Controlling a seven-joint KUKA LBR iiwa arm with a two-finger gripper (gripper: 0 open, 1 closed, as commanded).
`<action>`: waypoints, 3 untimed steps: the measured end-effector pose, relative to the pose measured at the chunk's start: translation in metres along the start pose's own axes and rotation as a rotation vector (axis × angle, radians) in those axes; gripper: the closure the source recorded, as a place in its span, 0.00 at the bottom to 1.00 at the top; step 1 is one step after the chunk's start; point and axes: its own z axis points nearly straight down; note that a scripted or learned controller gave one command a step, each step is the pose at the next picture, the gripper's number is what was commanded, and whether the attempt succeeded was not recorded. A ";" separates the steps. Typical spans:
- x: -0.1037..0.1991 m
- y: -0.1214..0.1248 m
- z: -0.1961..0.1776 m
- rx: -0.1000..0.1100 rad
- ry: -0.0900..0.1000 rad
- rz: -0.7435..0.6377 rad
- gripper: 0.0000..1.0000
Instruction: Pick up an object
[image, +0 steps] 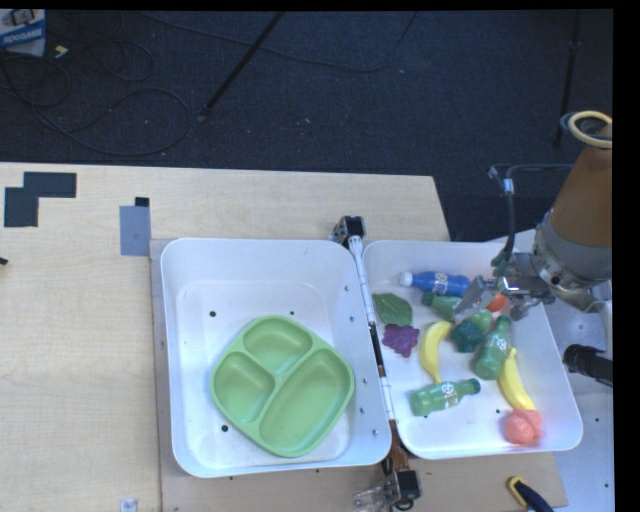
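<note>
— What's in the left bin (190, 300)?

— Just a green plate (283, 384), the kind split into three sections. It lies flat toward the near right of that bin, and I see nothing on it.

— And the right bin (560, 420)?

— Crowded. A blue bottle (437, 283) lies on its side near the far wall. Below it, toward the divider, there's a green leaf (393, 307) with purple grapes (400, 339) just beside it. A yellow banana (433, 347) sits in the middle, and a green bottle (445, 395) lies on its side nearer us. A second green bottle (492, 355) leans beside a dark teal lump (469, 331). A second banana (514, 382) runs down the right side, ending near a pink ball (522, 427) in the near corner.

— Where's the arm?

— It comes in from the right, over the table, and the claw (508, 287) sits low at the far right of that bin, just above the teal lump and the leaning bottle.

— Has it got anything?

— Hard to say. There's maybe a bit of orange by the metal, but from here I cannot tell whether the claw is clenched or released.
</note>
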 end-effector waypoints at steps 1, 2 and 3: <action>-0.032 -0.006 0.100 0.001 0.001 0.002 0.00; -0.032 -0.010 0.155 -0.006 0.000 0.000 0.00; 0.008 -0.066 0.155 -0.005 0.000 0.004 0.00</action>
